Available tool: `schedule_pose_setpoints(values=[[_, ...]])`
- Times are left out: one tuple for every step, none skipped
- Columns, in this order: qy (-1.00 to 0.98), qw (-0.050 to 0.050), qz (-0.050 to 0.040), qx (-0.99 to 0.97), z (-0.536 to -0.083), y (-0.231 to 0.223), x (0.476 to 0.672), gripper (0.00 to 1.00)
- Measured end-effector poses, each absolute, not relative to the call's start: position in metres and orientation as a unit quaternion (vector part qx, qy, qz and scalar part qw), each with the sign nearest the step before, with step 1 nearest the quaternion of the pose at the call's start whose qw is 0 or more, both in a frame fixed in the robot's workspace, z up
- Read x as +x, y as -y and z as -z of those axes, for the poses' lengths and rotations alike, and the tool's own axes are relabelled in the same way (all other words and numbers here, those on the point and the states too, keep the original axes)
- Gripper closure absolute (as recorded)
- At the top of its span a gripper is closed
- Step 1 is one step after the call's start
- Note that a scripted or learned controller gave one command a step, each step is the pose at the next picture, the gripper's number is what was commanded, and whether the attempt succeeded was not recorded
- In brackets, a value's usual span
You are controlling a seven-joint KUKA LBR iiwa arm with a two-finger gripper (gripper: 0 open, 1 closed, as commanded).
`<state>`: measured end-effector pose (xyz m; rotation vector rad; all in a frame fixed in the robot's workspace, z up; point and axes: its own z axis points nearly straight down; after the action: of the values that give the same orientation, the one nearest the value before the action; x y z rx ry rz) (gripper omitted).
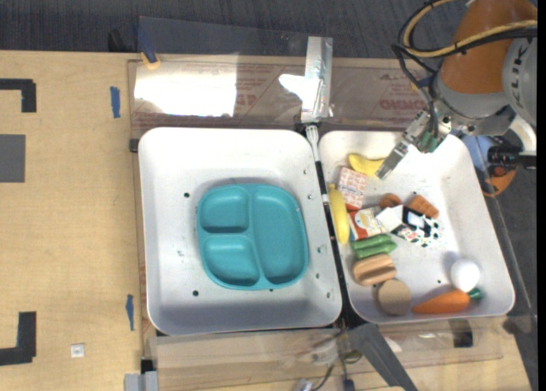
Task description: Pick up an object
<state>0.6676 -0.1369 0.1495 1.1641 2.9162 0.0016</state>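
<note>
Yellow banana [365, 162] seemingly just beside gripper [394, 159]

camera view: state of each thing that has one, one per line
teal divided plastic tray: flat in the left white bin, compartments bare
two-finger gripper: over right white bin, above yellow toy banana
orange toy carrot: lying flat

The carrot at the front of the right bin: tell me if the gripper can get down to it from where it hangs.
Probably yes. The carrot lies exposed near the right bin's front wall, nothing on top; only the white egg sits close. The gripper hangs at the back, over the banana.
</note>
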Motion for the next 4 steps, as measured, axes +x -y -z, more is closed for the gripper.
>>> schedule_pose_setpoints(values=[[-0.995, 0.003, -0.0006, 0.098, -0.163, 0.136, 0.664, 0.0], [-0.995, 0.003, -0.0007, 0.098, -0.162, 0.136, 0.664, 0.0], [-0.963, -0.003, 0.0009, 0.268, -0.098, 0.116, 0.659, 0.0], [-0.959, 0.003, -0.0001, 0.284, -0.088, 0.173, 0.646, 0.0]])
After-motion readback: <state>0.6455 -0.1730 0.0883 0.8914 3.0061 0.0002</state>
